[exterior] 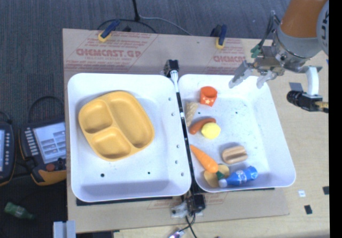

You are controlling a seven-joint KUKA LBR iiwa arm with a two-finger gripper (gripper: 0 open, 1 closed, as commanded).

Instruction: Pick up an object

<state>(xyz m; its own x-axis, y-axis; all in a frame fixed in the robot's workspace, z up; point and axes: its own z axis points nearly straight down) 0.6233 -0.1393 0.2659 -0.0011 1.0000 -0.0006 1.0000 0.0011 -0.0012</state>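
Hand [249,77] spread, holding nothing, over right bin [278,124] far corner. Orange cup [208,96] just left; lemon [210,130], hot dog [234,153], bottle [239,176] nearer camera.

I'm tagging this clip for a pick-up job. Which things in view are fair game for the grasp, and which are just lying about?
Fair game, all in the right bin:
orange cup
sausage
lemon
hot dog bun
carrot
blue bottle
The gripper hangs open above that bin's far edge, holding nothing.

Just lying about:
yellow divided plate in the left bin
blue-and-yellow clamps
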